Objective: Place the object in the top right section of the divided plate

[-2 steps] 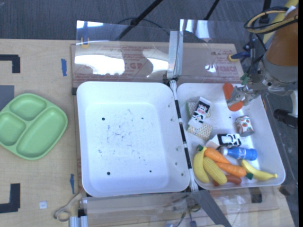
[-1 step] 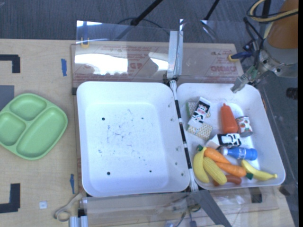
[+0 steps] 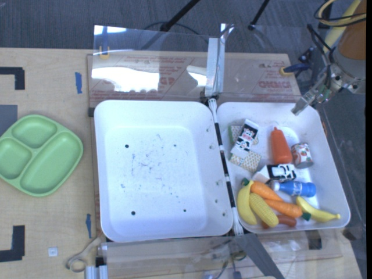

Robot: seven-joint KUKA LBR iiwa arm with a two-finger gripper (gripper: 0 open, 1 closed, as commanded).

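Note:
The green divided plate (image 3: 38, 154) lies on the wooden bench, left of both bins. It has two small sections at its upper left and one long section on its lower right, all bare. My gripper (image 3: 306, 101) hangs at the upper right, over the far right corner of the right bin (image 3: 335, 173), with nothing visibly in it. Below it, the right bin holds several toys: a cow-print carton (image 3: 249, 135), an orange-red bottle (image 3: 281, 147), a small can (image 3: 301, 154), a blue bottle (image 3: 295, 188), a carrot (image 3: 273, 195), corn (image 3: 263, 209) and a banana (image 3: 318, 212).
The left bin (image 3: 110, 173) stands between the plate and the right bin. A clear plastic panel (image 3: 151, 63) rises behind the bins, with a metal post (image 3: 216, 63) at the middle. Black tape marks (image 3: 14, 77) sit on the bench's left side.

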